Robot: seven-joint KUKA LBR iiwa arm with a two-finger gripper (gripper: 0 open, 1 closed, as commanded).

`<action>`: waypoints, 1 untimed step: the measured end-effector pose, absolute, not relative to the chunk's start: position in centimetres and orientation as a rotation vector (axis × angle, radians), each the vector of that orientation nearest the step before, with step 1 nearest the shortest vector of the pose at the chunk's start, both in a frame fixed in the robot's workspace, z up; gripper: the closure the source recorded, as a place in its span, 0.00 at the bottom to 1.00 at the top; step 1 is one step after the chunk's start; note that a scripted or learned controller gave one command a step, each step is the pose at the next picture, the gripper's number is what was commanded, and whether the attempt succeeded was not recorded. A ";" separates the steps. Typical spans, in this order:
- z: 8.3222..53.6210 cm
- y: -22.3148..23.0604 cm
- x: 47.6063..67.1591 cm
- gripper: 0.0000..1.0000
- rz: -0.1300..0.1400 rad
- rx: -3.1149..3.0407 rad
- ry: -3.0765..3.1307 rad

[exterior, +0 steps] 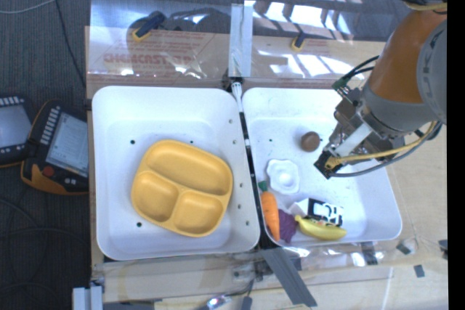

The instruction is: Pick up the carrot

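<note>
The orange carrot (269,210) lies near the front left corner of the right bin (378,218), close to the wall between the two bins. Its tip touches a purple piece (287,227). My gripper (346,133) hangs over the middle right of the same bin, well up and to the right of the carrot and apart from it. Nothing shows as held.
In the right bin lie a white fried egg (282,174), a brown ball (310,141), a yellow banana (320,229) and a black-and-white item (325,212). The left bin (116,112) holds a yellow divided plate (182,186). A teach pendant (54,149) sits far left.
</note>
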State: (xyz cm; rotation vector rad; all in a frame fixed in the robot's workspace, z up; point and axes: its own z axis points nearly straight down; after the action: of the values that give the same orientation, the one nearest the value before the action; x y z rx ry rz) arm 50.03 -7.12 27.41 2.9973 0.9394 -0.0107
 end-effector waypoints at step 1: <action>30.0 -14.5 50.2 1.00 -0.010 2.908 1.186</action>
State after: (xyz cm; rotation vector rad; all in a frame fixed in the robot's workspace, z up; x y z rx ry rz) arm 50.25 -14.45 30.04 2.9080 1.1858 -0.0099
